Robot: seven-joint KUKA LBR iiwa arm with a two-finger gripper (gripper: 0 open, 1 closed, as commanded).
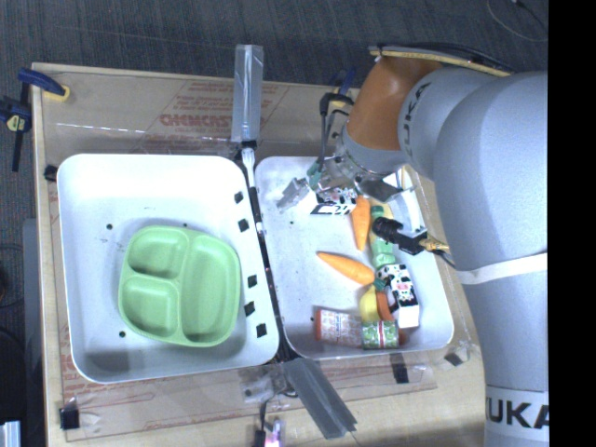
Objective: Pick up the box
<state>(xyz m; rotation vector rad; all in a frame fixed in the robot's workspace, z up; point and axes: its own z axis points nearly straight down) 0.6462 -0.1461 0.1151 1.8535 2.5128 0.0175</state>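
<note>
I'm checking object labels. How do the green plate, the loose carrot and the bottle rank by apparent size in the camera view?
1. green plate, by far the largest.
2 and 3. bottle and loose carrot: they look alike in length, so I won't rank them.

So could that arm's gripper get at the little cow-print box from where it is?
Probably yes. The gripper sits at the right bin's far end; the cow-print box lies uncovered by the near right wall, though a carrot and bottle crowd it.
</note>
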